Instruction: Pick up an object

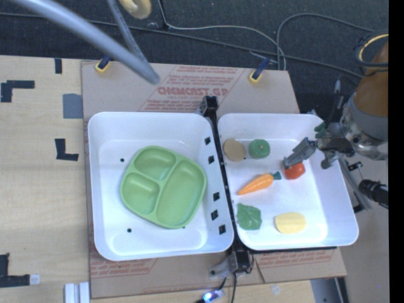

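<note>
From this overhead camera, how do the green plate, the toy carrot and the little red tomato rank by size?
Largest to smallest in the camera view:
1. Green divided plate, by far.
2. Toy carrot.
3. Red tomato, partly covered by the pincer, so its full size is unsure.

Background clutter around the two bins

Green divided plate [164,186] lies flat mid left bin [95,169], tilted toward 5 o'clock. Right bin [344,229] sits touching it at 3 o'clock. Printed cardboard sheet [196,84] lies under both, with yellow clamps [103,64] at 11 and 1 o'clock. Black cable [297,24] loops at 1 o'clock, and the wooden bench [38,188] has black tape marks [63,149] at 9 o'clock.
</note>
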`<state>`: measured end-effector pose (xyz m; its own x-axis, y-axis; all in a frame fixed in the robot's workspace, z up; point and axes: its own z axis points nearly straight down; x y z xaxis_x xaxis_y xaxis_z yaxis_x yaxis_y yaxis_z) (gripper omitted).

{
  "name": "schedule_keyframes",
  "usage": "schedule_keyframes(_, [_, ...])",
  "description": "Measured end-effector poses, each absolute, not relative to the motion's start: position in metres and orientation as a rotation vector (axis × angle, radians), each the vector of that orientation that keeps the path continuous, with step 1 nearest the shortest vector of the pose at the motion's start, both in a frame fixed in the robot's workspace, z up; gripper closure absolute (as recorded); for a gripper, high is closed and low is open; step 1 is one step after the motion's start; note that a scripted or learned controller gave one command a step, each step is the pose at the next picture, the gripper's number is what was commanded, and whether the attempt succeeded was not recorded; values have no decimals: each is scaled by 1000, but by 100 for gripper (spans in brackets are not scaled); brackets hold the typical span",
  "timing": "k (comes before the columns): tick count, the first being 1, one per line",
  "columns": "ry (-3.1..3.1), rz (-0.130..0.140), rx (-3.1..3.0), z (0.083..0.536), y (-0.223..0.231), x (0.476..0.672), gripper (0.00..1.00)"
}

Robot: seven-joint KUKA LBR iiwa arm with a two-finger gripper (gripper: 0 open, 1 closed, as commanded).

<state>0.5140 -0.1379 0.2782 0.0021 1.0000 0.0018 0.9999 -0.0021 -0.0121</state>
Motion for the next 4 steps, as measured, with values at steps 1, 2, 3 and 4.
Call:
schedule_keyframes(1, [-2222,1,-2219,284,-137,516,0])
schedule_keyframes(2, [-2218,7,-2217,220,-138,512,0])
schedule_keyframes(3, [-2219,6,-2217,171,-130,505,0])
schedule_keyframes(4, [-2216,8,-2217,110,-135,497,0])
